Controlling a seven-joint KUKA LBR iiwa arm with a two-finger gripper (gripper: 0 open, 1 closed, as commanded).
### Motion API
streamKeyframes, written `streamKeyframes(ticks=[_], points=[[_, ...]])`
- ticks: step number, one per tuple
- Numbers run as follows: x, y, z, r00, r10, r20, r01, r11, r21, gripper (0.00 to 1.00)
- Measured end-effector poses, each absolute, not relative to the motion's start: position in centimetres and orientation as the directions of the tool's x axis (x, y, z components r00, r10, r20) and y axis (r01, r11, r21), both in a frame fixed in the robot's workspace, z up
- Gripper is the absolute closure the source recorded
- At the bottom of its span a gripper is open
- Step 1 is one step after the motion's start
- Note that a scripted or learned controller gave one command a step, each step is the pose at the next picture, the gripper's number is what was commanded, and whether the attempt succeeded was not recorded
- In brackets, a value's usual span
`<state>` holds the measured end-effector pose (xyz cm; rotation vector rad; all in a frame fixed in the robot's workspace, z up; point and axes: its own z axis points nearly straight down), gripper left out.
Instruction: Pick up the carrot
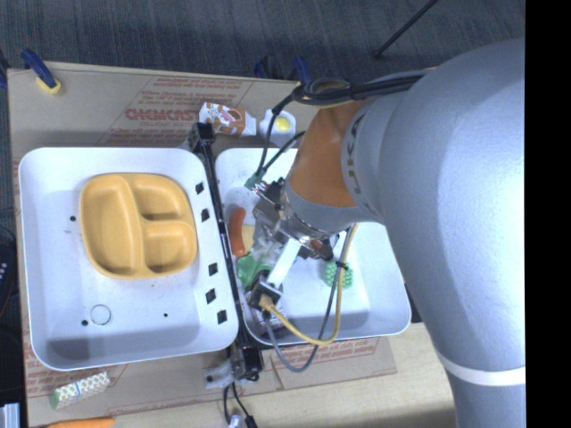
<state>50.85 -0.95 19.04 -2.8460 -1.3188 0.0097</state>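
Note:
The carrot (236, 229) is a short orange-red piece lying along the left wall of the right bin (384, 306). My gripper (260, 239) hangs over the left half of that bin, just right of the carrot and very close to it. The grey arm and its orange band (321, 163) cover most of the bin behind it. The wrist hardware hides the gripper's tips, and nothing shows as held.
The left bin (36, 239) holds a yellow divided plate (138, 224). Green items lie in the right bin under the gripper (252, 270) and to its right (340, 275). A small brown-and-white packet (223, 118) sits on the cardboard behind the bins.

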Motion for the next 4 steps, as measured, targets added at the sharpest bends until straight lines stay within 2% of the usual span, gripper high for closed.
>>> streamKeyframes(ticks=[1,2,3,4], points=[[50.9,-1.0,19.1,0.646,0.763,-0.003,0.763,-0.646,-0.006,0.0],[55.4,-0.3,19.1,0.666,0.746,-0.002,0.746,-0.666,-0.005,0.0],[55.3,-0.3,20.1,0.661,0.751,-0.003,0.75,-0.661,-0.01,1.0],[48.8,-1.4,27.3,0.725,0.689,-0.002,0.689,-0.725,-0.005,1.0]])
